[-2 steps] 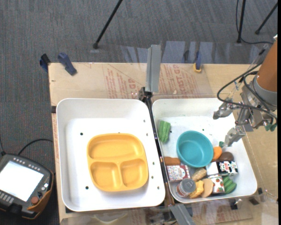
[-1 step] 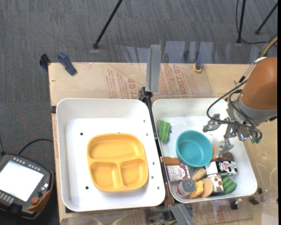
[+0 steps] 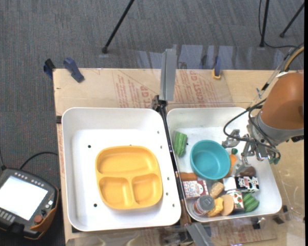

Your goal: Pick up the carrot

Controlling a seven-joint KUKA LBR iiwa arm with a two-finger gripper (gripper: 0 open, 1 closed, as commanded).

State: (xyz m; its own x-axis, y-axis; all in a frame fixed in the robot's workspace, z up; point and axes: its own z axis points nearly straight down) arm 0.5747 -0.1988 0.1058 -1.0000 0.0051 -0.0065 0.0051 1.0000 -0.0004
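2 white bins sit side by side on the bench. Left bin (image 3: 77, 137) holds 1 yellow divided tray (image 3: 128, 177) w/ 3 compartments, lying flat near the bin's middle.

Right bin (image 3: 205, 118) is crowded toward its front. Teal bowl (image 3: 209, 159) stands upright at centre; a green veg piece (image 3: 180, 143) lies just left of it, near the bin's left wall. In front of the bowl: a small carton w/ red print (image 3: 194, 188), a can (image 3: 204, 205), a round biscuit-like piece (image 3: 216, 189), a black-and-white carton (image 3: 247, 183) and a green item (image 3: 251, 204) at the front right corner, all packed close together.

Carrot (image 3: 233, 161): only an orange sliver shows, just right of the bowl's rim, touching or nearly touching it.

Gripper (image 3: 245, 159) hangs over the right side of the right bin, directly beside the carrot, below the orange wrist band. Cannot tell whether it's wide or narrow, or whether it grips anything – cables and wrist hardware hide the tips.
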